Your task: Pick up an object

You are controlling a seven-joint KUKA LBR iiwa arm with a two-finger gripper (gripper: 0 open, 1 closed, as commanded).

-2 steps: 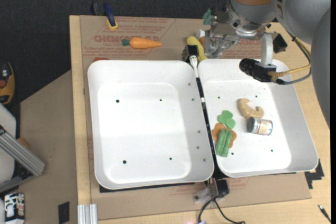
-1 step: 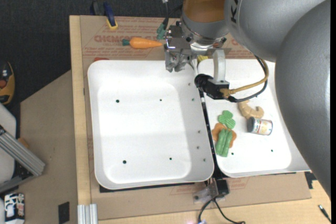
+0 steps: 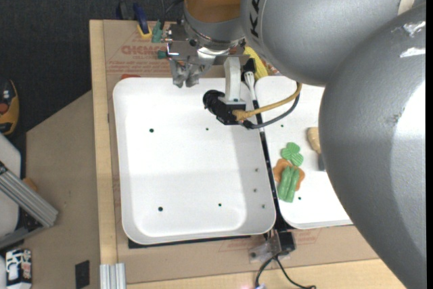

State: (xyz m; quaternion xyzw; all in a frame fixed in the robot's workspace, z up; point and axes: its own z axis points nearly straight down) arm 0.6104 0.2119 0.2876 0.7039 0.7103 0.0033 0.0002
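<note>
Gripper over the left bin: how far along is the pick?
Nothing looks picked yet. The gripper hangs over the far edge of the left bin, with nothing seen between its fingers. The green toy and a tan object lie in the right bin. Reaching and grasping one remains.

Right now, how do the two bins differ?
The left bin lies in full view, while the right bin is half hidden under the arm. The right bin holds a green and orange toy and a tan piece. The gripper hangs over the left bin's far edge. Both are shallow and white.
</note>
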